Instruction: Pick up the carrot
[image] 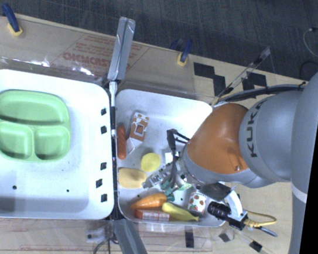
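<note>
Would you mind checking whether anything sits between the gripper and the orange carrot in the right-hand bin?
Nothing visible stands between them. The two-finger gripper hangs just above the orange carrot, which lies near the front wall of the right white bin. A yellow banana and a red stick lie close alongside the carrot, crowding it.

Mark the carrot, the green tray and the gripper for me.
carrot (149, 201): camera view, middle of its orange body.
green tray (33, 108): camera view, upper compartment floor.
gripper (165, 182): camera view, between its fingertips.
</note>
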Action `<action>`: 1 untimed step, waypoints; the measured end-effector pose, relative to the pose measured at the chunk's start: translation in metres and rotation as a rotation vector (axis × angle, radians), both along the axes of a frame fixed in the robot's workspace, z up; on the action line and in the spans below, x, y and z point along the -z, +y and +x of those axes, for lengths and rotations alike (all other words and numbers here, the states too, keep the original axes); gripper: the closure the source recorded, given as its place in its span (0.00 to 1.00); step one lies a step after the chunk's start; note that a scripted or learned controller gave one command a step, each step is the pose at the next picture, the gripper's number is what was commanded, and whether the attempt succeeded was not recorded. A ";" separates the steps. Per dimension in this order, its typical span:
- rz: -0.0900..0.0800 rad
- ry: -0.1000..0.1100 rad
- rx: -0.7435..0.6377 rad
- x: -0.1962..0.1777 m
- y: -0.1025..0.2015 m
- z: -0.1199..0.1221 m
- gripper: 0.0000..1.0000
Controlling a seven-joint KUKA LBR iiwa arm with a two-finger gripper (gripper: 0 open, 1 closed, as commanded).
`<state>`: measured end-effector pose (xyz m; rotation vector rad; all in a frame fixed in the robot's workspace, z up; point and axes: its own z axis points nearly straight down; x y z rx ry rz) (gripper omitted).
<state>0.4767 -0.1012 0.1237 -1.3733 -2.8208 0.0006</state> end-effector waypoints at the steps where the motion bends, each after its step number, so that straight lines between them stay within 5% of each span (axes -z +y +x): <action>1: -0.002 -0.003 0.476 -0.116 0.046 0.016 1.00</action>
